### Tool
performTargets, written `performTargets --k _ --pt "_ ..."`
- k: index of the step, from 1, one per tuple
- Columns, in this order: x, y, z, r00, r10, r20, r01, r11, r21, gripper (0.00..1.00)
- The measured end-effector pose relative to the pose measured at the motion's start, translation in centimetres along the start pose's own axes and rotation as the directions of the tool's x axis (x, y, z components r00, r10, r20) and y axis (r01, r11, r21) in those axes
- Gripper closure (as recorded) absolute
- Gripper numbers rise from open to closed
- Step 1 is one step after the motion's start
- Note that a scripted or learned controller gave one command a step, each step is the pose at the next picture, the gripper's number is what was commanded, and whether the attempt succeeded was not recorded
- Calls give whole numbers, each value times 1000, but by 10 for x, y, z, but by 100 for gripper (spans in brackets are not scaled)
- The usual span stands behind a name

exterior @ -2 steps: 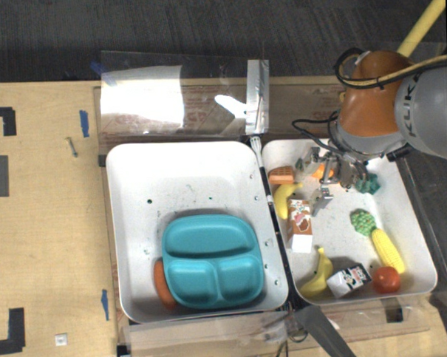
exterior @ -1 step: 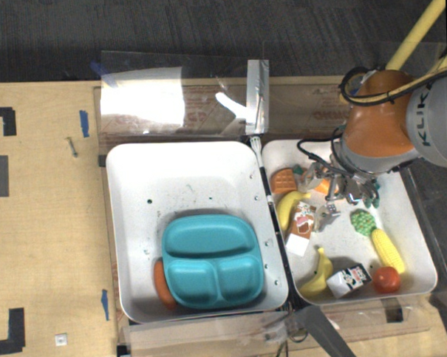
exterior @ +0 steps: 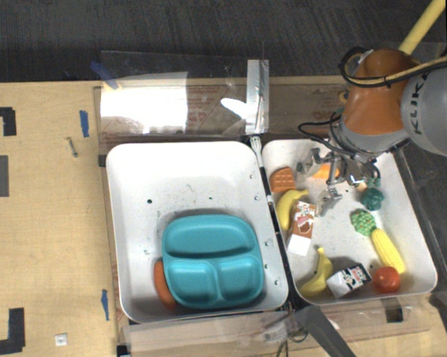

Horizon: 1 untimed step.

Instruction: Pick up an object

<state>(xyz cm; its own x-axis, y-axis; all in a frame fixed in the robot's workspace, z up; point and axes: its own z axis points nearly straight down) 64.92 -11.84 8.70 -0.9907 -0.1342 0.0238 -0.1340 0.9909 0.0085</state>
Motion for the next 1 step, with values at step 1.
performTargets --k 1 --pt "-6 0 -14 1000 1 31 -2 1000 8 100"
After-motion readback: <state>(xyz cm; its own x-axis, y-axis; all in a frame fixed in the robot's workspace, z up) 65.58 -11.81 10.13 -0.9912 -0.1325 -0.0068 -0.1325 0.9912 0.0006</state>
